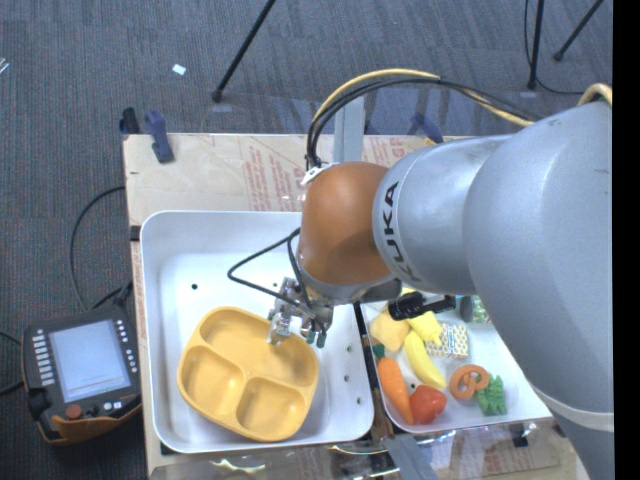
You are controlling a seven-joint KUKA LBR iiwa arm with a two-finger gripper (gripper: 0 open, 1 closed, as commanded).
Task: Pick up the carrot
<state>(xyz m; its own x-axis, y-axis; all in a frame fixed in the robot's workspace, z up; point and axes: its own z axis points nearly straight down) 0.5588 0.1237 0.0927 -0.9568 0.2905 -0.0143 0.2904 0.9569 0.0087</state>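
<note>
Over the far rim of the yellow tray [245, 378] in the left bin [165, 268], the hand [296, 328] hovers, its grip state unclear. The carrot [394, 388] lies to its right in the neighbouring bin, crowded by a banana [425, 358] and tomato [428, 404]; a descent risks nudging those neighbours.

Grey KUKA-lettered arm [500, 218], orange band [340, 230], black and yellow cables [400, 80].
</note>
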